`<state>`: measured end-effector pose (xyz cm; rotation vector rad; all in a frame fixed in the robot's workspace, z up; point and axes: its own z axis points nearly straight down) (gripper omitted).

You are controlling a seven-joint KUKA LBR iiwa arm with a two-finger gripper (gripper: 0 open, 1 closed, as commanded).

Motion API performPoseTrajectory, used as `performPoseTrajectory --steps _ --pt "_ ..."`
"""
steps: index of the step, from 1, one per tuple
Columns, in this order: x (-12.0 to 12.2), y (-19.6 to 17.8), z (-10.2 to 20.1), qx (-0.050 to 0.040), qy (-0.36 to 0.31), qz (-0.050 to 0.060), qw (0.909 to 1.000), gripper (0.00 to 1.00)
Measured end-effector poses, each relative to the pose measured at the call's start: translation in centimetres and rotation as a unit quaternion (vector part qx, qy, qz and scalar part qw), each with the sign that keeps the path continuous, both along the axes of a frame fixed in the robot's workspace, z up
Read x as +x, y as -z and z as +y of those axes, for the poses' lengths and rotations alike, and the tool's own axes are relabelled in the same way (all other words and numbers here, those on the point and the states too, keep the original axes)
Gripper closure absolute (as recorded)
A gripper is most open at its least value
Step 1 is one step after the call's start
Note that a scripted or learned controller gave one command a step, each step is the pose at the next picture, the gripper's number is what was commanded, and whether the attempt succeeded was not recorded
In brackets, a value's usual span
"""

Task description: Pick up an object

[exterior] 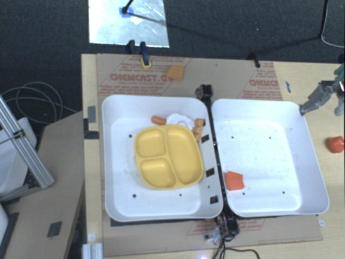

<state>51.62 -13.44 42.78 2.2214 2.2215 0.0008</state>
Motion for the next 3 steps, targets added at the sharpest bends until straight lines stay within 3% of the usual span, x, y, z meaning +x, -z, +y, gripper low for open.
performPoseTrajectory --steps 1,2,3 --pt "-3.2 1.9 -7.7 -0.0019 0.004 -0.001 1.0 0.0" --pt "-2.8 0.1 1.1 0.0 -0.006 -0.003 1.0 0.0" --pt "-2.8 -0.9 0.7 -0.0011 -0.004 -0.004 1.0 1.0"
